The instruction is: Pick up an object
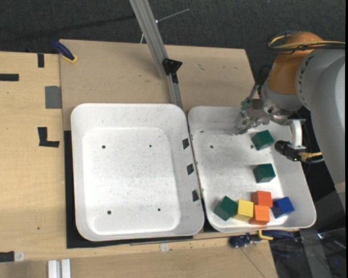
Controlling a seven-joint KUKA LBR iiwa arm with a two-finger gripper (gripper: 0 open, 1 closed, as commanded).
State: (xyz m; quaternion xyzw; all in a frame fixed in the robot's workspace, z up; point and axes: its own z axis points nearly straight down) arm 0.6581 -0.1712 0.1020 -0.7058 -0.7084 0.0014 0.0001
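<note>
Pincer (245, 122): seen low over right bin (220, 155), approx 12 o'clock; opening can't be told, nothing seen held. Green cube (262, 139) just beside at 4 o'clock. More cubes (252, 207) grouped at bin's 6 o'clock.

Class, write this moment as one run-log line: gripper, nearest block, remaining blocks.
gripper: over right bin, holding nothing seen | nearest: green block | rest: blocks clustered at near edge

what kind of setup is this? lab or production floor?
Most likely a robotics lab grasping bench: two white bins side by side on a wooden benchtop, toy-like colored blocks in the right one, and a camera-rig pole overhead.
</note>
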